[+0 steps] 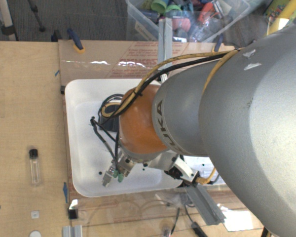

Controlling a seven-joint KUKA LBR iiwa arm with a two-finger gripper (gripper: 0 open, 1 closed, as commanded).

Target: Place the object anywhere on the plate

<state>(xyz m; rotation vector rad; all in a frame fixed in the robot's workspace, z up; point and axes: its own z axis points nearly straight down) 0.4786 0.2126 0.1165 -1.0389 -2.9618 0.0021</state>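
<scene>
Gripper point(112, 174): low over near end of left bin point(76, 132), mostly masked by wrist; cannot tell its state.

Small green-and-grey piece at tip, possibly task object or gripper part; too small to tell. If object: likely light, stiff, small; take across narrow middle. No plate seen in uncovered part of bin.

Arm point(222, 107) with orange band point(138, 125) and black cables point(104, 117) spans bin.

Glass vial point(35, 166) on bench left, well apart.

Far: clear tub of toys point(187, 9).
</scene>
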